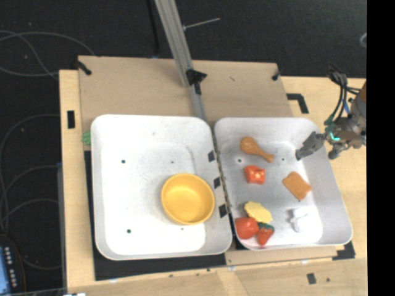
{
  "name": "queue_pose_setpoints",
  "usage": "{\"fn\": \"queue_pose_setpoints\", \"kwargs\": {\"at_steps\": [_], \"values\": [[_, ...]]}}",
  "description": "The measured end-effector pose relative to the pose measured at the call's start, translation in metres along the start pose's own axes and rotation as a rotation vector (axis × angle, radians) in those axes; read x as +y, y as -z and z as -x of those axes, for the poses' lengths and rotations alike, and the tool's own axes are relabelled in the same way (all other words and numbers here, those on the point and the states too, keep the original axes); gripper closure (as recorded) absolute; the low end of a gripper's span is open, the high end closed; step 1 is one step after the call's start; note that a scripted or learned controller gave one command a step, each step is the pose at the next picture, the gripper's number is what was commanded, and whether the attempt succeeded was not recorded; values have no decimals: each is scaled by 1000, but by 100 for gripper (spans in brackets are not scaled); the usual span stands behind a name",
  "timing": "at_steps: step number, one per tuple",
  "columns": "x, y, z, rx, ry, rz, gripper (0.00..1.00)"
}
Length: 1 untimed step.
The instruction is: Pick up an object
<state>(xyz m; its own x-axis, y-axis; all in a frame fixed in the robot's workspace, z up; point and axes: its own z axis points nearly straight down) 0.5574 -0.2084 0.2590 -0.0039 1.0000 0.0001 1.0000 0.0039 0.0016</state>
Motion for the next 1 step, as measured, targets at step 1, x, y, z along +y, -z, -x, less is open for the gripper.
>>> {"fn": "queue_pose_setpoints", "kwargs": {"at_steps": [1], "values": [[-3, -63, 0, -2, -5, -7, 0]]}}
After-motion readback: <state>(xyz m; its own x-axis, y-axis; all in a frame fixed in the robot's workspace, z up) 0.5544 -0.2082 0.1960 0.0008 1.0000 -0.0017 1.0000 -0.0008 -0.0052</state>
